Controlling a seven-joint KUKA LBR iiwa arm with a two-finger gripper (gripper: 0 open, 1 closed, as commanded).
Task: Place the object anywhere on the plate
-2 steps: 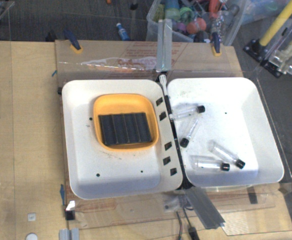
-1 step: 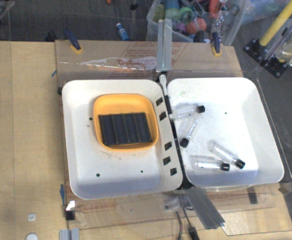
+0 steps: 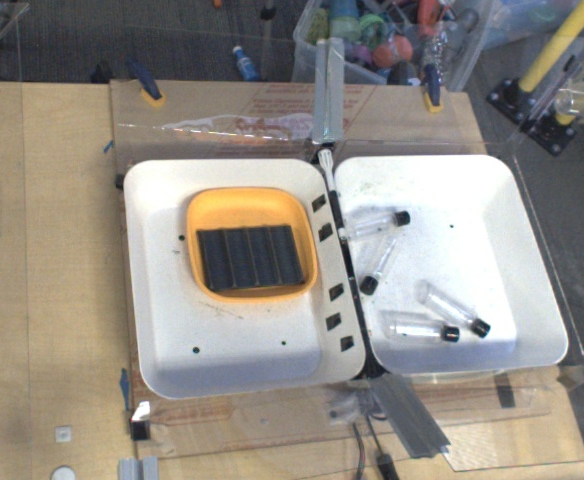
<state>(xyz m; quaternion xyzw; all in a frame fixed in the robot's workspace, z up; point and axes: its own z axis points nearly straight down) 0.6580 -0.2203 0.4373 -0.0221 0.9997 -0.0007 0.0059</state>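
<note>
In the right bin (image 3: 492, 198), four clear tubes lie loose; the plate (image 3: 252, 208) in the left bin waits with a dark ridged block on it.
You can't judge the gripper's state, so start by picking one tube: the top one (image 3: 374, 224), nearest the plate, lies almost level, black cap pointing away from the plate. Come down across its long axis, pinch mid-body so it won't roll, then set it on the plate.
</note>
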